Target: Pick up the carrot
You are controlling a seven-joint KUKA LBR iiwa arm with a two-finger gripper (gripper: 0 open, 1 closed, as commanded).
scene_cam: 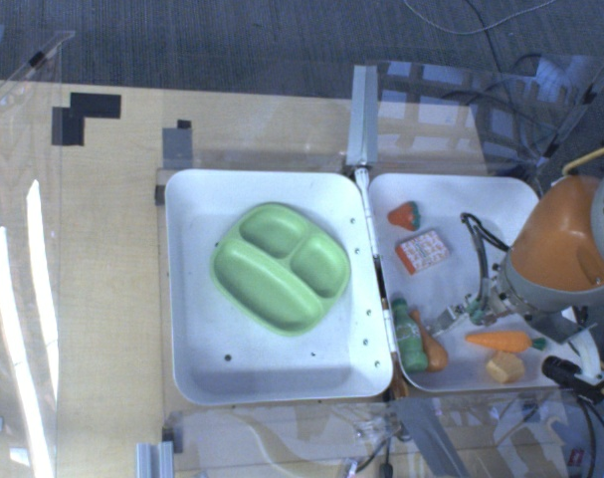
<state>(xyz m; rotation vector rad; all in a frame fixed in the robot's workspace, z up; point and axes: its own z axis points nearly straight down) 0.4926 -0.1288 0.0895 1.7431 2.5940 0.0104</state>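
Observation:
The carrot [499, 342], orange with a small green tip, lies flat in the right bin [501, 195] near its front right corner. My gripper [468, 312] hangs just above and to the left of the carrot's thick end, below the grey wrist and orange band. It looks open, with nothing between its fingers. The carrot lies apart from it on the bin floor.
The right bin also holds a strawberry [405, 215], a red and white box [422, 251], a green bottle [410, 335], a brown sausage-like piece [433, 351] and a yellow cheese block [504, 367] just in front of the carrot. A green divided plate [280, 266] lies in the left bin [197, 366].

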